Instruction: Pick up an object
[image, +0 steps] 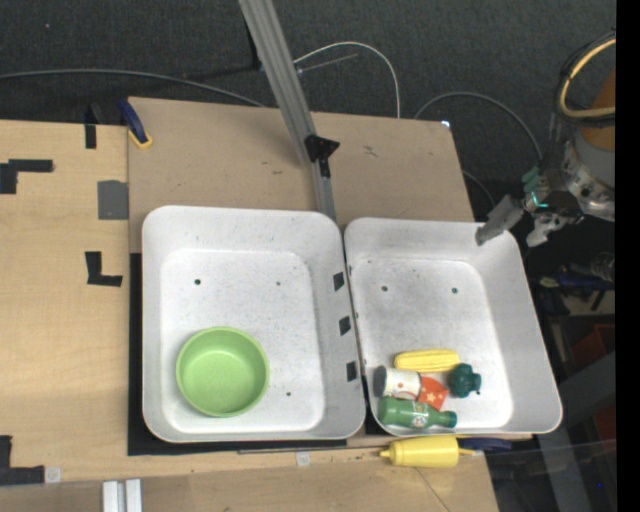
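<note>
**Surfaces under my reach**

Both bins, the left bin (160, 250) and the right bin (520, 300), look like smooth white plastic, speckled with dark flecks. The green bowl (222, 371) has a matt plastic look. The corn cob (427, 360) and yellow bottle (424, 452) seem slightly glossy plastic. The tabletop (50, 330) shows pale wood grain, with dull brown board (230, 150) at its far edge.

From my seat the arm (600, 95) is cut off by the right edge, so I see little above the gripper (515, 215). Far below-left of it, the pile of small toys (425, 390) overlaps; I can't separate the red-and-white piece (410, 384) from the green bottle (415, 414).
</note>
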